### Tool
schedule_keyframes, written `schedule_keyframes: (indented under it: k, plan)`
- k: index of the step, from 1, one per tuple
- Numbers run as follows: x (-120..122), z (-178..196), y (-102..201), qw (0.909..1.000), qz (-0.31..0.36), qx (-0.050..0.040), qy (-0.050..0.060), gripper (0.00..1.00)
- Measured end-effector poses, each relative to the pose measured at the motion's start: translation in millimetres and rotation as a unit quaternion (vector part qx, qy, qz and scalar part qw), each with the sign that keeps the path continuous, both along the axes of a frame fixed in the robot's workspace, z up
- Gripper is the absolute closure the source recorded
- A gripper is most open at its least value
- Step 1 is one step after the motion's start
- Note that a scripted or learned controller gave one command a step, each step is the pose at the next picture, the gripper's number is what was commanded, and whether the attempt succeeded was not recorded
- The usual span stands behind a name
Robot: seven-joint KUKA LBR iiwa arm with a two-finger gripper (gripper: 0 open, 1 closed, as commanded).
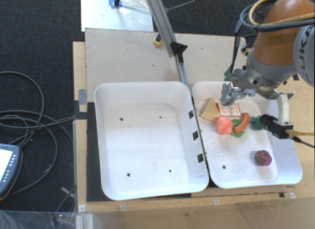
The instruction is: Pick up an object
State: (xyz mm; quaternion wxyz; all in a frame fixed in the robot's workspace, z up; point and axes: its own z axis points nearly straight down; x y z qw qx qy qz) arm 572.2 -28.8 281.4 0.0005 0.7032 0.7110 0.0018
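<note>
White bins: two, one (147, 139) well left of the end effector (229, 95), one (285, 166) beneath it
Toy foods near the end effector: five
Tan wedge (210, 110): one
Red-and-white box (229, 110): one
Pink-orange piece (224, 125): one
Orange sausage (241, 123): one
Purple ball (263, 158): one

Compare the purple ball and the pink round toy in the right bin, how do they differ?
The purple ball is dark and sits alone near the bin's front; the pink round toy is bright and crowded against the orange sausage, close below the gripper. Both are small, roundish, and lie in the right bin.
</note>
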Motion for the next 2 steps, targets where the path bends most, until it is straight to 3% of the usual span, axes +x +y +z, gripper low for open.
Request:
schedule_keyframes:
  k: [2]
  plan:
    - [34, -20, 103, 1.0000, 0.000, 0.0001, 0.000, 1.00]
